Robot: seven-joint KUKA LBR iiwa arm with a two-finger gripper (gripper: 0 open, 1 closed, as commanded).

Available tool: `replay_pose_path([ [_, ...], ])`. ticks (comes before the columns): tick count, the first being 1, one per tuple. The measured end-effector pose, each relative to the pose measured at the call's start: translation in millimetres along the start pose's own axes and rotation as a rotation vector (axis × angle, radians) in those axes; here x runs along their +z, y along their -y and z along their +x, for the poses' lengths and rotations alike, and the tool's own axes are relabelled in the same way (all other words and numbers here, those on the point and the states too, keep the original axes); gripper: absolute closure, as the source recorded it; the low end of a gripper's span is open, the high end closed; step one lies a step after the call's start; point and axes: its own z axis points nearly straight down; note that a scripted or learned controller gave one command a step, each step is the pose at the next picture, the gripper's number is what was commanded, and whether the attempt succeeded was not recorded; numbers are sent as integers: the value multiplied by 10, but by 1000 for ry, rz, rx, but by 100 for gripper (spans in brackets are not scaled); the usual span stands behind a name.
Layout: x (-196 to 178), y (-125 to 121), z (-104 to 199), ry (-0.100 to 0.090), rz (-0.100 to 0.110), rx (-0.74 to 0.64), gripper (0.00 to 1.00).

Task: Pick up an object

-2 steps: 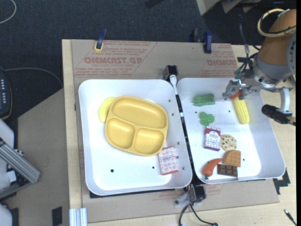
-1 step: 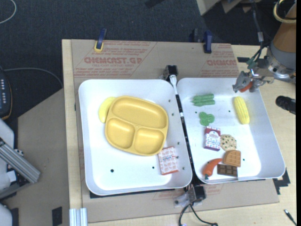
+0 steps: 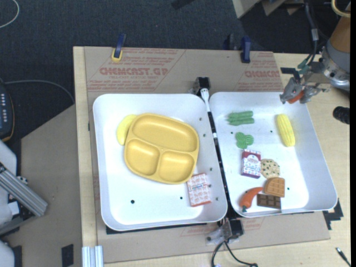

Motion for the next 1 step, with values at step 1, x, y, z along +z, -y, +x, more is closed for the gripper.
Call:
replay_pose_path([
  [1, -95, 72, 549, -4, 6, -5, 100],
])
